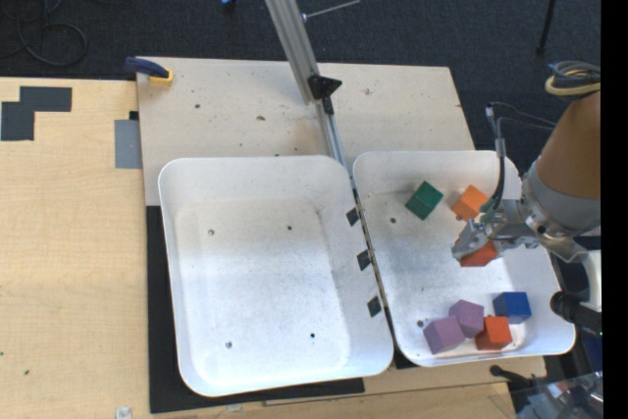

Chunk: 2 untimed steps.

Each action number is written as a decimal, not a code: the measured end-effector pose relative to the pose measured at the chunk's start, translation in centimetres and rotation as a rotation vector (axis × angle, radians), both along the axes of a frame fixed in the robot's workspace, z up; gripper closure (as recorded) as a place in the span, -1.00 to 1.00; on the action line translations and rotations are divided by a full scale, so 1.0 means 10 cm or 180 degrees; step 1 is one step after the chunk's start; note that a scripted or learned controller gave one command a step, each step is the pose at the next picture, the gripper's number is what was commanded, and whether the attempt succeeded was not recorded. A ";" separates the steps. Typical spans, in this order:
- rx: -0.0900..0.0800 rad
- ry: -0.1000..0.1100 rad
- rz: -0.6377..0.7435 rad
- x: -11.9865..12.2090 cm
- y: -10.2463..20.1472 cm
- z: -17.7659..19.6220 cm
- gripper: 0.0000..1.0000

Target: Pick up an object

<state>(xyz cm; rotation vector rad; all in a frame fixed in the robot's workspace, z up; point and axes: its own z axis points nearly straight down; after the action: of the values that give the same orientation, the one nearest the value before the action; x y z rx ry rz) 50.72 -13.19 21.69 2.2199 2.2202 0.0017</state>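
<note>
The pincer point(478, 240) hung low inside the right bin point(392, 174), reached in from the right on the grey arm point(564, 191) with its orange band. Whether it was apart or together could not be told. A red block point(480, 256) sat directly under the pincer, touching or nearly touching it; whether it was actually gripped was unclear. Just above the pincer lay an orange block point(470, 201), and further left of that a green block point(424, 199), tilted. Below the pincer, near the right bin's front edge, four blocks clustered: a blue block point(511, 305), a small orange-red block point(494, 334) just beneath it, and two purple blocks point(467, 317) point(444, 335) beside one another to the left. To the left of the right bin, touching along a shared edge, stood the left bin point(196, 201). Both rested on the pale worktop point(226, 103), where a slanting aluminium rail point(289, 20) rose behind the bins.
</note>
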 end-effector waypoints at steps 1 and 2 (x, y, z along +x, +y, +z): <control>0.0002 0.0004 0.0003 0.01 -0.01 0.35 1.00; 0.0012 0.0025 0.0011 0.10 0.52 0.19 1.00</control>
<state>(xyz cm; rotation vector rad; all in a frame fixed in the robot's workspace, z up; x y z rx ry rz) 51.69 -8.04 23.58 2.2220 2.2297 -0.0028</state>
